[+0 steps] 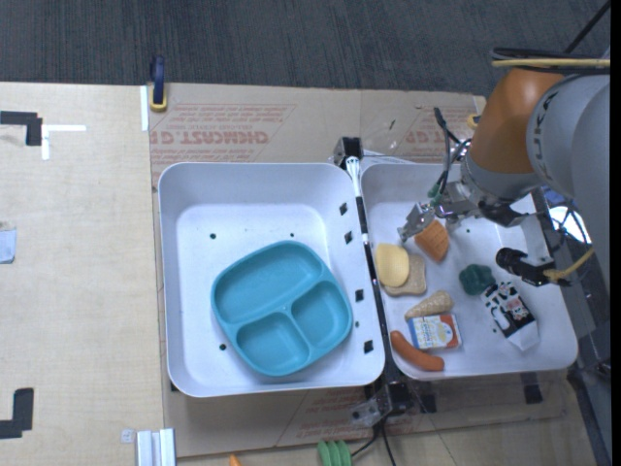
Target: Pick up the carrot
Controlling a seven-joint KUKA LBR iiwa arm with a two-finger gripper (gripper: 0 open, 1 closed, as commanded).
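The hand (427,223) hangs in the right bin (548,352), its grip unclear, touching the carrot (434,240) just below.

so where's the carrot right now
In the camera view, the carrot lies in the right bin, near its upper left, just under the gripper, above the bread slice.

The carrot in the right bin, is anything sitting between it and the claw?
Nothing visible does. The claw is right at the carrot, at its upper left end. The nearest neighbour, the yellow piece on the bread slice, lies to the carrot's lower left, off the approach.
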